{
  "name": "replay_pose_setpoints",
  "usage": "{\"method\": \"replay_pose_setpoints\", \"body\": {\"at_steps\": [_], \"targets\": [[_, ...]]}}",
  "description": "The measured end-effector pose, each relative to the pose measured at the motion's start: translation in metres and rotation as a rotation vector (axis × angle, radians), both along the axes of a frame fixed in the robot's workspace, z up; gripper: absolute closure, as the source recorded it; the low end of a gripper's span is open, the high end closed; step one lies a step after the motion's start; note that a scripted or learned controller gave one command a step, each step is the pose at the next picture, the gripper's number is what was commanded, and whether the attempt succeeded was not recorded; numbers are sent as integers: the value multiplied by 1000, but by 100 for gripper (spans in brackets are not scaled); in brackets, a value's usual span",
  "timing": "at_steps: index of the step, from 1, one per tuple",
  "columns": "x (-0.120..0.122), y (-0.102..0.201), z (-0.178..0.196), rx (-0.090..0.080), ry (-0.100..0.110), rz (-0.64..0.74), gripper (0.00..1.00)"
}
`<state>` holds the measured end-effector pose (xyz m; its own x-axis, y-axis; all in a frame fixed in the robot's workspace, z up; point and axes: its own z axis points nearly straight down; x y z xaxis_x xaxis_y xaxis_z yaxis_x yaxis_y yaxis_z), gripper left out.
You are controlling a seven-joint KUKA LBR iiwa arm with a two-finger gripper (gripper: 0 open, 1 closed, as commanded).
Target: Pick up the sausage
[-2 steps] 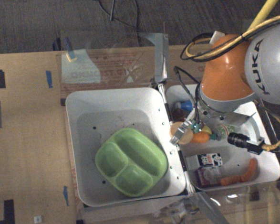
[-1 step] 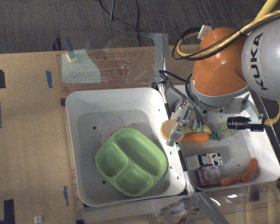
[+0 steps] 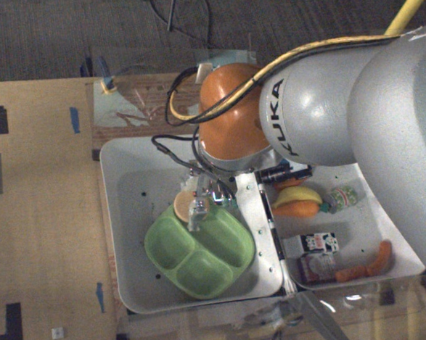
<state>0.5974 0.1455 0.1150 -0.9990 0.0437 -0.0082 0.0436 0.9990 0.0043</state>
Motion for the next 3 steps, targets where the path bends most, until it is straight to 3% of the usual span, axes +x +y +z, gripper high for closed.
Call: {"method": "replay_pose_setpoints", "body": {"at_steps": [1,2,3], "targets": [[20,42,99,-1,-2,303,100],[46,16,190,-2,-2,301,100],[42,58,144,-2,3,134,100]]}}
